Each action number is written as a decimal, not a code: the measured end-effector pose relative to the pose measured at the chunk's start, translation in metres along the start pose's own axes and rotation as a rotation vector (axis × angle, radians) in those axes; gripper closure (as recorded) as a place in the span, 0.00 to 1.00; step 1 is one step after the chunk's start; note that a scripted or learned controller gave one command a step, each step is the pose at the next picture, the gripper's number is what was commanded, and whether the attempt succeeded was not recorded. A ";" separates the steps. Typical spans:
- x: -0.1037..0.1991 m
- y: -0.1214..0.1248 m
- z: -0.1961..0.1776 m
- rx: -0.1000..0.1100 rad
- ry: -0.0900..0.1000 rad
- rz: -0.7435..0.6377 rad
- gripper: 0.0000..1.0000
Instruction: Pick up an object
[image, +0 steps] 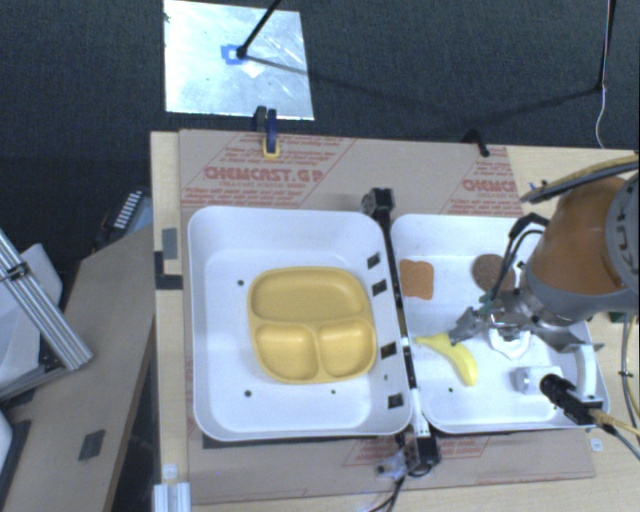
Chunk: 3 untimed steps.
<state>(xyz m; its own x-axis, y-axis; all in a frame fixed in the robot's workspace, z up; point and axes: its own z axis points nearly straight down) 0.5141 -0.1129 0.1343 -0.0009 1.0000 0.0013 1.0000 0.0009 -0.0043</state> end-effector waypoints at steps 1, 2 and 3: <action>0.002 0.006 0.044 -0.015 0.005 -0.002 0.00; 0.002 0.009 0.030 -0.027 0.001 -0.004 1.00; -0.001 0.010 -0.034 -0.012 -0.003 -0.003 1.00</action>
<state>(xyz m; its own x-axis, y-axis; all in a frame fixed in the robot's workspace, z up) 0.5246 -0.1138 0.1680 -0.0038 1.0000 -0.0020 1.0000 0.0038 0.0078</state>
